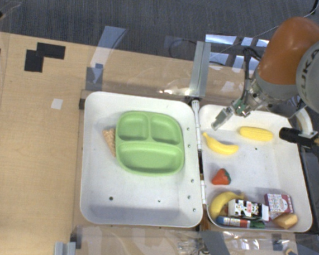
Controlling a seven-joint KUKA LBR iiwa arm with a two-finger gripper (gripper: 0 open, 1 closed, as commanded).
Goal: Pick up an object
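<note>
yellow plastic banana (220,145) lies just below the end effector (221,119), whose spread i cannot tell; i'd lower squarely across its curved middle before pinching.

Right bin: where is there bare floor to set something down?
In the right white bin, the middle is bare, bordered by the curved yellow banana, the red strawberry and the small pink carton. The near edge is crowded. The left white bin is bare in front of the green divided plate.
</note>
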